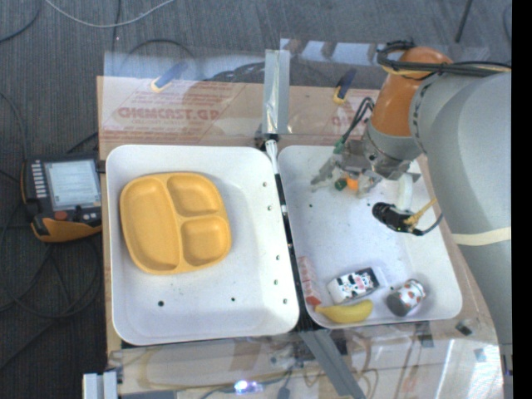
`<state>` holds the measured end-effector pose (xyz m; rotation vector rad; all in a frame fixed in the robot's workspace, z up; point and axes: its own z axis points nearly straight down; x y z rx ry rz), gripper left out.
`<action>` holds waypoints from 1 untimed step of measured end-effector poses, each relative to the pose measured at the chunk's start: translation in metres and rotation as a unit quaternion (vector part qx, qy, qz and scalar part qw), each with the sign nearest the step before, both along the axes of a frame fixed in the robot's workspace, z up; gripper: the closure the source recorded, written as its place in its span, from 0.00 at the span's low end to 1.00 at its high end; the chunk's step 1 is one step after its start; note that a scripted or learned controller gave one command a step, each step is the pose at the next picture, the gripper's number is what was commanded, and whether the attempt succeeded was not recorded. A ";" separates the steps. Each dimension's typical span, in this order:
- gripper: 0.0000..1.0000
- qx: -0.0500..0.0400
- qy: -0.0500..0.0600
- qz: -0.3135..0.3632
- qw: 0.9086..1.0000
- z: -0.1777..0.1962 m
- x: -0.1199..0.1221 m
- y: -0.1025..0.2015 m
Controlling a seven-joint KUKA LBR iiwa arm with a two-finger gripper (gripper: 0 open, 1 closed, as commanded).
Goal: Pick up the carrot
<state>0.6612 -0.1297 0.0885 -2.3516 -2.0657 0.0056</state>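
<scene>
I see the little orange toy carrot with a green end (347, 184) near the far edge of the right white bin (432, 302), right under my metal claw (356, 175), whose grip I cannot tell, and I guess it is light, hard and slippery, so I would pinch its middle.

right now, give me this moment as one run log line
claw over carrot | right bin far end | grasp unconfirmed | banana near edge | yellow tray left bin
</scene>
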 end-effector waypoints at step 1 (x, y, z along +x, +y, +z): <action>0.00 0.003 0.009 0.094 0.996 -0.001 0.003 -0.049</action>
